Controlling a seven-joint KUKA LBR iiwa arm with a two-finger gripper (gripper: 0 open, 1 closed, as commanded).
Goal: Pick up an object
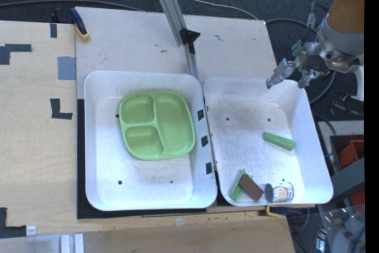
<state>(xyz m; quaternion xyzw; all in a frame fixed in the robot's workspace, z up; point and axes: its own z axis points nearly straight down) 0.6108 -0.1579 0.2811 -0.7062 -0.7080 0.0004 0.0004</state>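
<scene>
The fingers hung apart and empty over the far right corner of the right shallow white bin. A green rectangular block lay well apart from them, nearer in that bin, and a green divided plastic plate sat in the left bin.

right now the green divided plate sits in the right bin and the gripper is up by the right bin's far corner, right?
Not quite. The camera view shows the green divided plate in the left bin, not the right bin. The rest holds: the gripper is by the right bin's far corner.
</scene>
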